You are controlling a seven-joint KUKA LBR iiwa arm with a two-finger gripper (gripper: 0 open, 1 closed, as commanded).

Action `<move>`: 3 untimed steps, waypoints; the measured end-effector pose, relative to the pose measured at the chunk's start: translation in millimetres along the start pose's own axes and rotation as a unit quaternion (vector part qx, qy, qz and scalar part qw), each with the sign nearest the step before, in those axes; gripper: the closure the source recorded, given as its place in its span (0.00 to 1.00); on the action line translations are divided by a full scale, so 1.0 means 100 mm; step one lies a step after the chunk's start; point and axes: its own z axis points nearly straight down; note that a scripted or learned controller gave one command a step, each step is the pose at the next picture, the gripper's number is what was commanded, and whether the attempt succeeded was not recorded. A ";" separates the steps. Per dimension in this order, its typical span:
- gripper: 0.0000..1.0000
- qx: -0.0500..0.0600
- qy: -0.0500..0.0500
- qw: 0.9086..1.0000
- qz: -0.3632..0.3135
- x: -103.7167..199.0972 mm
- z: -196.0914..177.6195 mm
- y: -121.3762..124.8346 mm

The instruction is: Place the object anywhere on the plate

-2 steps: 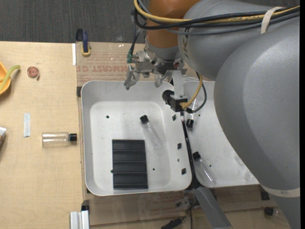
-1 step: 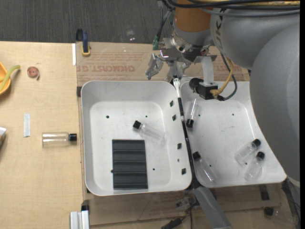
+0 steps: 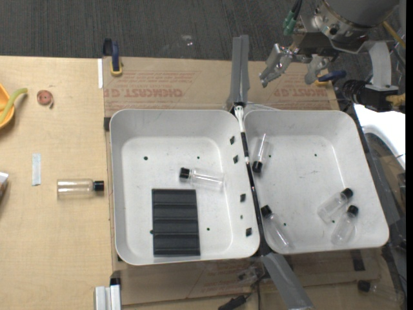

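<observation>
A black ribbed plate (image 3: 174, 221) lies flat in the near half of the left bin (image 3: 129, 141). Just beyond its far right corner a clear vial with a black cap (image 3: 201, 177) lies on its side, not touching it. My gripper (image 3: 294, 70) hangs high over the far rim of the right bin (image 3: 352, 137), well away from the plate. Its two fingers are spread open and nothing is between them.
Several more clear vials lie in the right bin: one by the divider (image 3: 259, 152), one at the near left corner (image 3: 274, 228), two at the near right (image 3: 339, 212). Another vial (image 3: 79, 186) lies on the bench left of the bins. A blue clamp (image 3: 113, 55) stands at the back.
</observation>
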 end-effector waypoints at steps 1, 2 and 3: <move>0.00 0.001 0.000 0.995 0.099 0.63 0.13 0.53; 0.00 0.000 0.000 0.999 -0.040 0.25 0.07 -0.39; 0.00 0.001 0.000 0.995 0.100 1.08 0.49 0.32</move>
